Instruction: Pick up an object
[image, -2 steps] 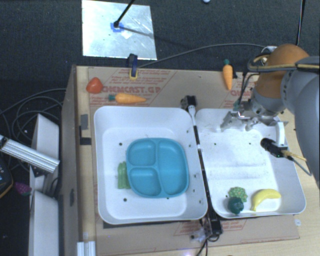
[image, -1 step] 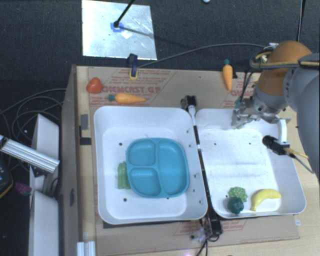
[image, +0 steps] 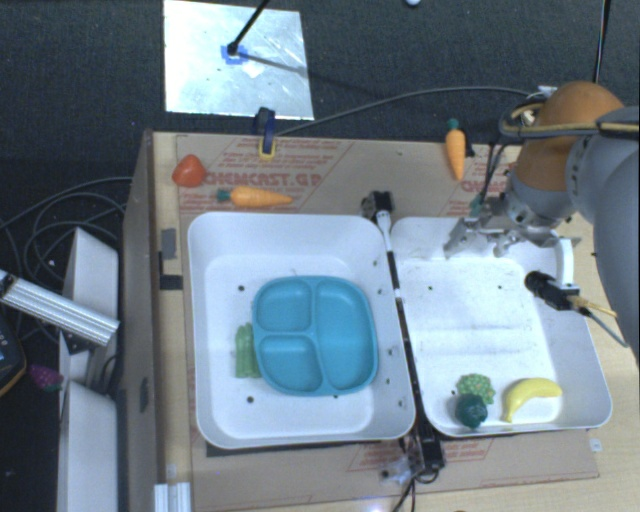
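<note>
Objects available for picking lie at the near edge of the right bin (image: 500, 320): a yellow banana (image: 530, 396), a green broccoli piece (image: 476, 385) and a dark green item (image: 470, 410) touching it. The tool (image: 485, 237) sits over the far part of the same bin, well apart from them, its fingers spread with nothing between them. The left bin (image: 215, 300) holds a blue divided plate (image: 314, 335) with a green item (image: 245, 352) beside it. Carrots (image: 259, 197) and a tomato (image: 188, 171) lie on the bench (image: 330, 160).

Even cool light, slightly soft focus
</note>
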